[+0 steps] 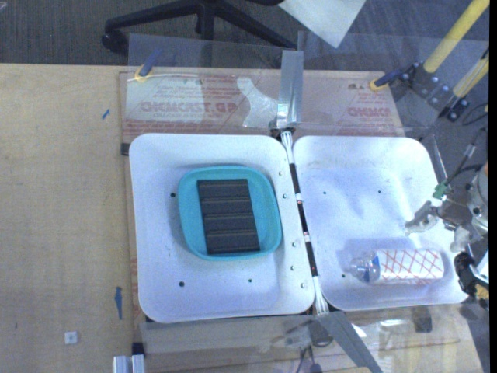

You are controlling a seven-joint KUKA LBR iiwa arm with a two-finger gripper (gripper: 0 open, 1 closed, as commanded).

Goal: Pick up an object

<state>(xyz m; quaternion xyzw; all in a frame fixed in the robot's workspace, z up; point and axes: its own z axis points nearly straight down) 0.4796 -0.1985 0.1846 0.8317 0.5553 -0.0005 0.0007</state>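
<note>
Now you see the gripper (425, 217) at the right bin's (365, 169) three o'clock edge.
Its fingers look slightly apart, holding nothing; the clear bottle (396, 265) lies at five o'clock.

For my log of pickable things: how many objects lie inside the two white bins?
2: a teal dish in the left bin, and a clear red-patterned bottle in the right bin.

Your gripper (425, 217) sits at the frame's right edge, low, pointing left; arm mostly cut off; finger state unclear.
</note>
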